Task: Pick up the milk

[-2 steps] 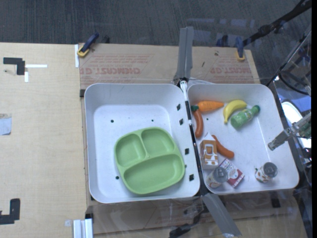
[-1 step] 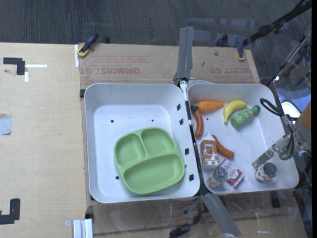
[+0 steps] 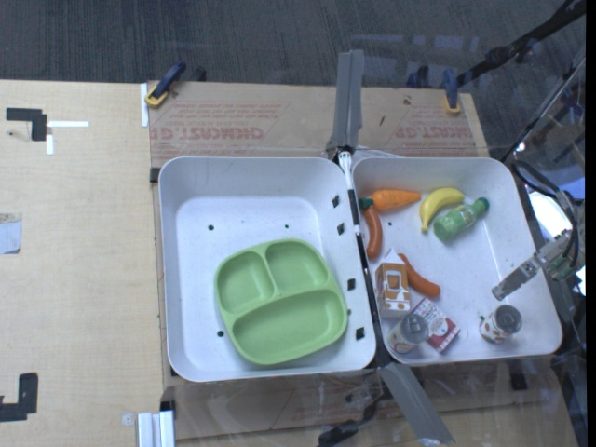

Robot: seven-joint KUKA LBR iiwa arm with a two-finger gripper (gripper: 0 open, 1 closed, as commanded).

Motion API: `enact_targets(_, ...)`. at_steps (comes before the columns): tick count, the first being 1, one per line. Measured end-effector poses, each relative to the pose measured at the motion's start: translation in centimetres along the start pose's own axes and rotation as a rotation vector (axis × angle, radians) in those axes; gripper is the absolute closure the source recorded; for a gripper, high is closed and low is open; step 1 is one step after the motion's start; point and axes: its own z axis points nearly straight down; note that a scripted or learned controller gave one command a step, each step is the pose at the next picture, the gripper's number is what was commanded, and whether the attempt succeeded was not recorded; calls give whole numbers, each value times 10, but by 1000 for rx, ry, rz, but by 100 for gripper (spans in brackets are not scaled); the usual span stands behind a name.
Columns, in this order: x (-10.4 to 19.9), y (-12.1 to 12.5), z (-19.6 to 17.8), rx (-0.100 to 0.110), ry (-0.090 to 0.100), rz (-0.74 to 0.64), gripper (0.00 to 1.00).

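Note:
The milk [image 3: 394, 287] is a small white carton with orange-brown print. It lies in the right bin [image 3: 521, 203], close to that bin's left wall and a little below the middle. My gripper [image 3: 529, 274] shows as a slim grey metal piece reaching in over the bin's right wall, slanting down to the left. It is well to the right of the milk, about a third of the bin's width away, and nothing is seen in it. An orange sausage-like piece [image 3: 421, 278] touches the carton's right side.
The right bin also holds a carrot [image 3: 393, 197], a banana [image 3: 438, 203], a green bottle [image 3: 458, 220], a red sausage [image 3: 373, 233], a can [image 3: 411, 328] with a red packet [image 3: 444, 331] just below the milk, and a small cup [image 3: 503, 322] under the gripper. A green divided plate [image 3: 279, 301] lies in the left bin [image 3: 186, 250].

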Motion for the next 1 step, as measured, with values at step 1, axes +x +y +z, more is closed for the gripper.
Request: enact_targets(1,21,45,48,1,3,-230,0)
